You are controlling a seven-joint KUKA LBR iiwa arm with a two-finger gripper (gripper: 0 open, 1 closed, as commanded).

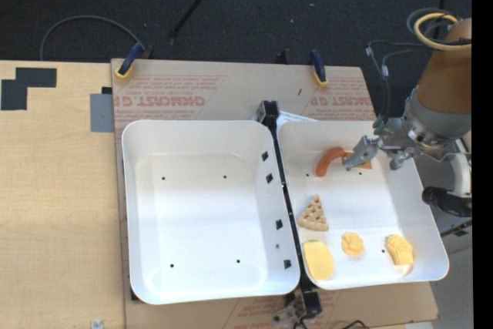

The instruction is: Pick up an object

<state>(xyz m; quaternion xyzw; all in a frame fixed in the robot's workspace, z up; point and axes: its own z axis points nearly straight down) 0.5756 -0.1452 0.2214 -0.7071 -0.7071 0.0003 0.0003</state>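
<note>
The right bin holds several toy foods. A curved orange sausage lies at its back, with a pizza slice by the divider. Along the front are a pale yellow block, a small orange-yellow lump and a corn cob. My gripper hangs low over the back of this bin, just right of the sausage. Its fingers stand apart, so it is open. The left finger is close to the sausage's right end. A small tan scrap shows between the fingers; nothing is gripped.
The left bin sits beside the right one, a black clip strip joining their walls. Two clamps pin the cardboard at the back. Cables and a black knob hang off the arm at right.
</note>
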